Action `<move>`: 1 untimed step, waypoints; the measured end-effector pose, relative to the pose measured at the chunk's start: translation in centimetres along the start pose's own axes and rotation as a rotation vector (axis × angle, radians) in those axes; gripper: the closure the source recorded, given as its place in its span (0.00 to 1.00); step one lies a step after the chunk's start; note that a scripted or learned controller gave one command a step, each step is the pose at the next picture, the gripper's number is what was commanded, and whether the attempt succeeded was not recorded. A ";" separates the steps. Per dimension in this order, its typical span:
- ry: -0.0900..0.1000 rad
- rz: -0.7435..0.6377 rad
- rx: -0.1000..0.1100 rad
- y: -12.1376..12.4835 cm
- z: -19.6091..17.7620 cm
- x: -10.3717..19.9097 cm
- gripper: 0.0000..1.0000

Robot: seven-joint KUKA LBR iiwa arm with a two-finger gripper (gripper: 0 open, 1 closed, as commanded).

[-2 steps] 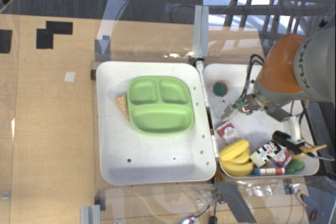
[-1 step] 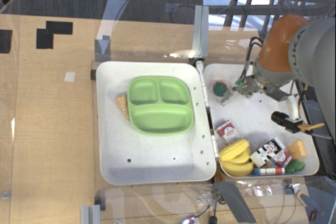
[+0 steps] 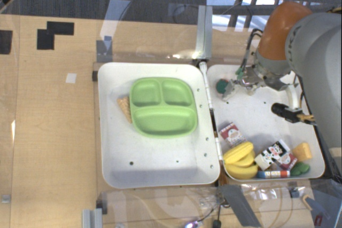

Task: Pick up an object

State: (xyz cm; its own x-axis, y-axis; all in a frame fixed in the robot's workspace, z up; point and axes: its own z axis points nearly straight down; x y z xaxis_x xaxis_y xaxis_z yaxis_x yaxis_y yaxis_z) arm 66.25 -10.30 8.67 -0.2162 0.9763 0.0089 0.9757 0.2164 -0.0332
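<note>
My gripper (image 3: 247, 81) hangs low over the far part of the right bin (image 3: 256, 115), under the grey arm with its orange band. Just left of it lies a small green and white object (image 3: 222, 86), close to the gripper; whether they touch I cannot tell. Nearer the front of this bin lie a red and white packet (image 3: 231, 134), yellow bananas (image 3: 240, 160), a black and white box (image 3: 276, 153), an orange block (image 3: 303, 150), a green piece (image 3: 300, 169) and a marker (image 3: 274, 173).
The left bin (image 3: 112, 163) holds a green divided plate (image 3: 162, 107) with a tan waffle-like piece (image 3: 124, 108) at its left side. A raised divider (image 3: 210, 115) separates the two bins. The arm covers the right bin's far right corner.
</note>
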 end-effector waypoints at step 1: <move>-0.005 -0.014 -0.001 0.0 0.0 0.1 0.00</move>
State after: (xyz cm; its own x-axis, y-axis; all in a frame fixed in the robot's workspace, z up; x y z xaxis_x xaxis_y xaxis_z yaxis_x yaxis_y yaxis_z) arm 66.25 -10.19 8.69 -0.2299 0.9732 0.0045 0.9727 0.2299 -0.0318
